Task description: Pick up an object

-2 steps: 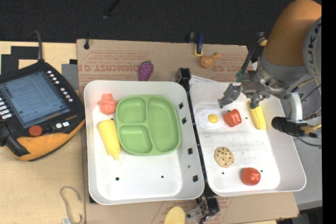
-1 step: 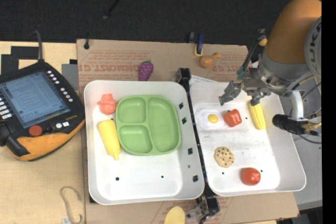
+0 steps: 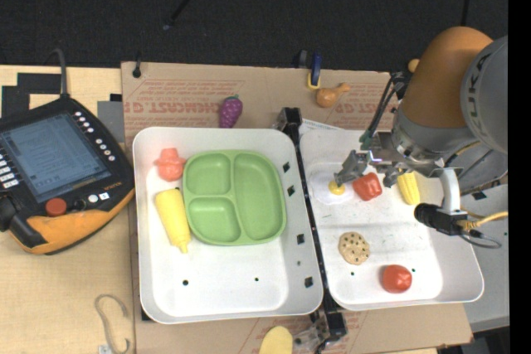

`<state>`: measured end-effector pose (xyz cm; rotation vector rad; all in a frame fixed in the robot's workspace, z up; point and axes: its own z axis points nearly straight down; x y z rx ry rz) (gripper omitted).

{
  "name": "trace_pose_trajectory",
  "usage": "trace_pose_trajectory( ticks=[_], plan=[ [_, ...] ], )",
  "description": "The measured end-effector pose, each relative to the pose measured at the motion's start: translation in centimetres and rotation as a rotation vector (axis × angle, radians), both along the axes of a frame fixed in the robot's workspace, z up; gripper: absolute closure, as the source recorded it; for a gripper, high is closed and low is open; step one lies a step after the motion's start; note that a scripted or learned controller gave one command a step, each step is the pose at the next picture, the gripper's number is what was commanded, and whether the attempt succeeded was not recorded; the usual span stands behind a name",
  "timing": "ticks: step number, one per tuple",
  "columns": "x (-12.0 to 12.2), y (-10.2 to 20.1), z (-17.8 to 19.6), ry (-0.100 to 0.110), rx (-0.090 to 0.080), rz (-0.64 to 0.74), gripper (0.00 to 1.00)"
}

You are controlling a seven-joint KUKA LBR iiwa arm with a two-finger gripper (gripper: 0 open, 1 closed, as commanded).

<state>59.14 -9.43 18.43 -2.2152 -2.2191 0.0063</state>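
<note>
A teach pendant (image 3: 58,170) lies on the table (image 3: 50,286) well left of the left bin (image 3: 216,294). In that bin, a pink toy (image 3: 168,164) sits at the far left, just beside the green plate (image 3: 233,196). A yellow bottle (image 3: 172,218) lies along the plate's left edge, touching or nearly touching it. The plate has three compartments and takes up the bin's far half. Behind the left bin, a purple grape bunch (image 3: 231,110) rests on the cardboard (image 3: 191,99). Further right on the cardboard is an orange-brown gourd (image 3: 331,94).

The right bin (image 3: 465,282) sits just beside the left one. Near its far left is a small yellow piece (image 3: 336,189), just left of the gripper (image 3: 355,170). The gripper is low over the bin's far half; whether its fingers are open or closed cannot be told. Just right of the gripper lies a red pepper (image 3: 367,186), glossy and blocky, apparently not between the fingers. Right of the pepper is a yellow corn (image 3: 408,187). Nearer the bin's front, a cookie (image 3: 354,247) with dark chips lies left of a red tomato (image 3: 397,278), round and shiny.
</note>
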Motion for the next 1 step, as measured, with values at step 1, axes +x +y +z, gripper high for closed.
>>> trace_pose_trajectory(
  ticks=[1],
  plan=[
    [0.73,0.63,-5.99,0.0,0.0,0.002,0.0]
  ],
)
